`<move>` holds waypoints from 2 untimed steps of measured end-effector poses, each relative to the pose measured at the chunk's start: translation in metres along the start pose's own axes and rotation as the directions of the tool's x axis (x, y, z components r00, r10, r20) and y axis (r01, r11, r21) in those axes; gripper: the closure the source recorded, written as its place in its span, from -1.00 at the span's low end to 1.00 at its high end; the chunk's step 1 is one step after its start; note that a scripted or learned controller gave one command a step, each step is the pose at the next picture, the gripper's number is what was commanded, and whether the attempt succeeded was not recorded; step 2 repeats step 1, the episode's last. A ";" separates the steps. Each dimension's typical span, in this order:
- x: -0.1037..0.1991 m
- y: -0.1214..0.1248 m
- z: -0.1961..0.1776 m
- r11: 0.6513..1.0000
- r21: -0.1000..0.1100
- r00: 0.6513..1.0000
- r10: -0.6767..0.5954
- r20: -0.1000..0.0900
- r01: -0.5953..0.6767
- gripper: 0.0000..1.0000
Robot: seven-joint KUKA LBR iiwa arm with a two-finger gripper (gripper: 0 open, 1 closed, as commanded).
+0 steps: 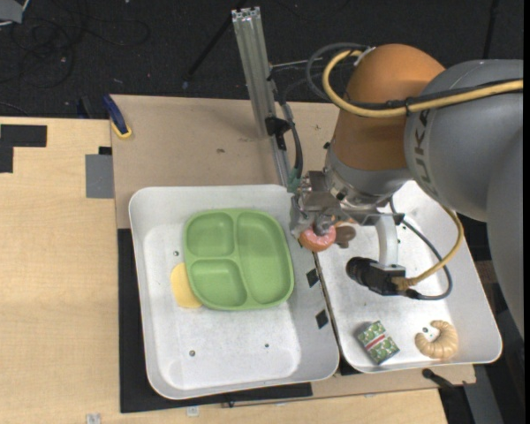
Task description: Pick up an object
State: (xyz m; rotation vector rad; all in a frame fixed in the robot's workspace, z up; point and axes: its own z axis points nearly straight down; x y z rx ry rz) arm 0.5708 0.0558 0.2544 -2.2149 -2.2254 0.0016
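Left bin (159, 343) as landmark, on the worktop (44, 272). Inside it: a green divided plate (238, 259) near the far right corner, a yellow piece (182, 287) tucked at the plate's left edge. Just past the bin's right rim, near its far corner: the gripper (320, 233), jaws pinching a pink doughnut-like object (318, 238). Further right, in the right bin (477, 325): a small green packet (376, 342), then a croissant (437, 339).

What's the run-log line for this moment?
gripper: over bins' divide | pink donut: at fingertips, grasp unclear | green tray: left bin
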 end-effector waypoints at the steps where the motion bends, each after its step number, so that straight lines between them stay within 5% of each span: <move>1: 0.044 0.013 0.010 1.000 0.000 1.000 0.000 0.000 0.000 1.00; 2: 0.044 0.013 0.010 1.000 0.000 1.000 0.000 0.000 0.000 1.00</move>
